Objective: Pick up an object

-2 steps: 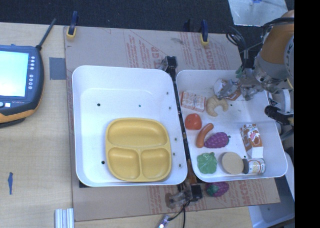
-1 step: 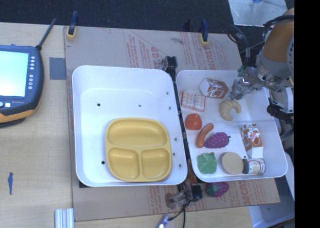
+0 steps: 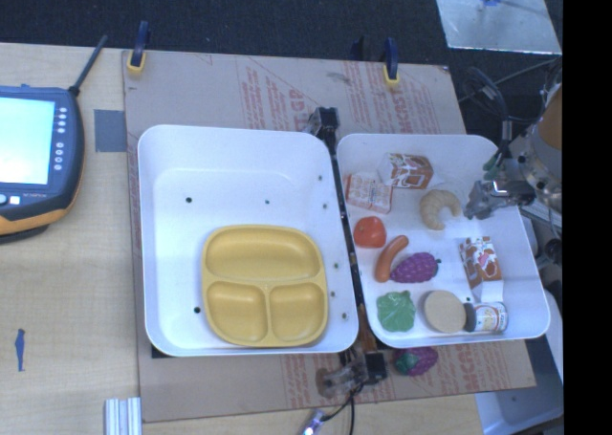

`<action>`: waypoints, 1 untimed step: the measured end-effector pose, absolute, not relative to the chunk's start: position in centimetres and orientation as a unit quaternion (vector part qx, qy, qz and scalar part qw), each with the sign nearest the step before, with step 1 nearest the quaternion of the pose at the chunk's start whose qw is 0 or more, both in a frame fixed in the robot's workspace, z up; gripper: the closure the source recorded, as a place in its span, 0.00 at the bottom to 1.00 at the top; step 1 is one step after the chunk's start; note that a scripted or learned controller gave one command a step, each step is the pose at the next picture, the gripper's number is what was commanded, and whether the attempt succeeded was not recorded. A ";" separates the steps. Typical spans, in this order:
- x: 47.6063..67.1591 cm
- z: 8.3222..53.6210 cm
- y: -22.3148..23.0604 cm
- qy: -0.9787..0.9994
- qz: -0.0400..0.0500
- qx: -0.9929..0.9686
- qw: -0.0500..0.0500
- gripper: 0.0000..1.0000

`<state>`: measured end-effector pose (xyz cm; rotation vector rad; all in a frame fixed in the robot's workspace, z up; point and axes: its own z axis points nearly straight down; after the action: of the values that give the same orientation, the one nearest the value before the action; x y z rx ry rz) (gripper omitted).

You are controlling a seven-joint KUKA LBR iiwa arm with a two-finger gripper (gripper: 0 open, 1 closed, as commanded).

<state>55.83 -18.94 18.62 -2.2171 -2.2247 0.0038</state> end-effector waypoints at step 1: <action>56.8 21.0 -12.6 -0.710 0.001 -0.705 0.000 1.00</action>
<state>56.79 -12.55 21.05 -2.2129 -2.2288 0.0032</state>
